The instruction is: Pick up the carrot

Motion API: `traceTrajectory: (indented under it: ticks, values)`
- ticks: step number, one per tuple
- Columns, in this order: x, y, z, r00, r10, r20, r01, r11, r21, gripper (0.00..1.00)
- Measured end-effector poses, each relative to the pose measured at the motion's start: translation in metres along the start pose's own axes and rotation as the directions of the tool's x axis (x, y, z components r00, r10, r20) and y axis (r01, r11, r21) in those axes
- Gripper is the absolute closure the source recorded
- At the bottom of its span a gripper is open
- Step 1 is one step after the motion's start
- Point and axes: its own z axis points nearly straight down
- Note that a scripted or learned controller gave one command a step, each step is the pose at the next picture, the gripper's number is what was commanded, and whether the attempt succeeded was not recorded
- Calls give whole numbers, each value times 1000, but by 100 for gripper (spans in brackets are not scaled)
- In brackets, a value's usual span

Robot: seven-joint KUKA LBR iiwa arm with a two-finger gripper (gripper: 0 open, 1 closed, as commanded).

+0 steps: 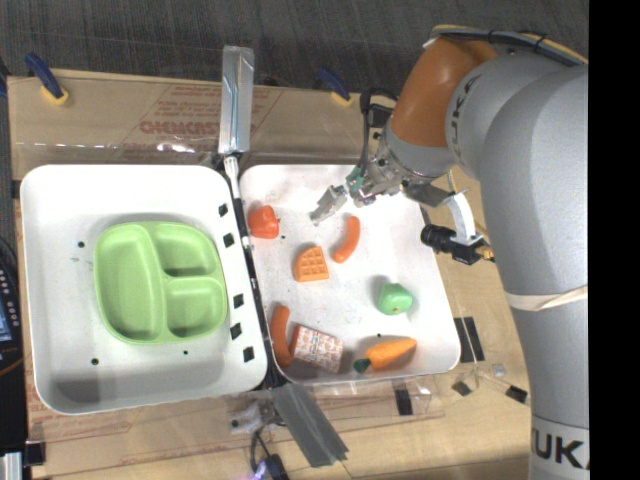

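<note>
**A:** Where do you see the carrot (390,352) now?

**B:** You find it in the lower right of the right bin (432,268), close to the front wall. It lies flat, the orange body points to the right of the frame and the small green end to the left. So its long axis goes almost left to right, with a slight tilt up on the right side.

**A:** And the gripper (338,200)?

**B:** It hangs over the upper middle of the same bin, and its fingers point toward the lower left of the frame. I cannot tell whether the jaws are wide or narrow; at this slant they look like one grey shape. Nothing is visible between them.

**A:** Then how does the carrot lie from the jaws?

**B:** Below them in the frame and a little to the right, well apart. Between the two you have the sausage (346,238) and the green apple (395,298). The waffle (311,265) is more to the left.

**A:** What does the next move need, in your opinion?

**B:** I think you must bring the gripper down the frame, past the apple, and close it across the short side of the carrot. The small box (316,348) lies just beside the green end, and the bin wall is near, so there is little room.
</note>
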Motion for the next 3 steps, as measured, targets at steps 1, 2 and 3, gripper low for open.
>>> traceTrajectory:
  ticks: [1,2,3]
  values:
    - [70,-54,65,1000,16,-3,-16,1000,5,0]
    - [69,-54,55,1000,13,-3,-13,1000,5,100]
    - [83,12,-37,992,-124,-1,124,992,0,100]
